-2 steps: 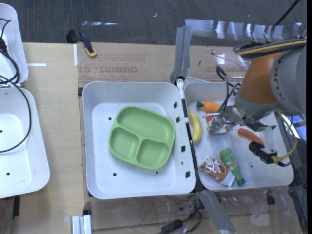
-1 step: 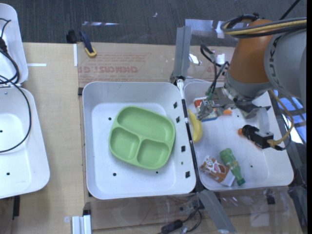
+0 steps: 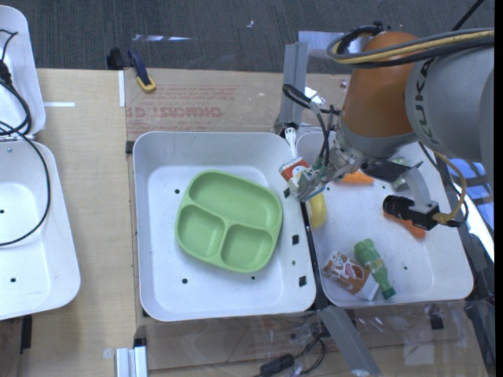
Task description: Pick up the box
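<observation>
The box (image 3: 346,273), a small red, brown and white carton, lies tilted near the front of the right bin (image 3: 440,277). A green bottle (image 3: 374,268) lies right beside it. My gripper (image 3: 303,184) hangs at the right bin's back left corner, over the wall between the two bins and well behind the box. A small red and white thing (image 3: 294,170) sits right at the gripper's tip. Whether the gripper holds it is unclear.
A yellow banana (image 3: 317,210) lies just below the gripper by the right bin's left wall. An orange carrot (image 3: 357,178) lies behind the wrist. A green divided plate (image 3: 229,221) rests in the left bin (image 3: 153,234).
</observation>
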`<state>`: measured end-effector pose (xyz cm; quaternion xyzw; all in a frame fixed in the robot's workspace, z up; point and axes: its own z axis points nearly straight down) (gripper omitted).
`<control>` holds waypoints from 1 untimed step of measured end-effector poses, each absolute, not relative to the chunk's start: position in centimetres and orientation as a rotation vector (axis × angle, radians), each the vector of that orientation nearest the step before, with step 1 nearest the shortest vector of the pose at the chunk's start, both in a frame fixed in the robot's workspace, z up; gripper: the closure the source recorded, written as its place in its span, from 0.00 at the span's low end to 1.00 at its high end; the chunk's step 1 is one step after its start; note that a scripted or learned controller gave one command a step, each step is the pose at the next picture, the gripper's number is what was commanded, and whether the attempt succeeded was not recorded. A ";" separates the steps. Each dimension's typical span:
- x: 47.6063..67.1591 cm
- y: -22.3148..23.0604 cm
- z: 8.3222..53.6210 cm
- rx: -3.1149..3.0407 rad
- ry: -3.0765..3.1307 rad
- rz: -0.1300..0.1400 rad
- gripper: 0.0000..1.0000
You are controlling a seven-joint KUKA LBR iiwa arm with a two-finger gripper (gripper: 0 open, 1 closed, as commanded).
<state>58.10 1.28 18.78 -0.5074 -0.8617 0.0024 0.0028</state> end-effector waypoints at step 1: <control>64.3 5.8 22.7 -1.674 -2.656 0.006 1.00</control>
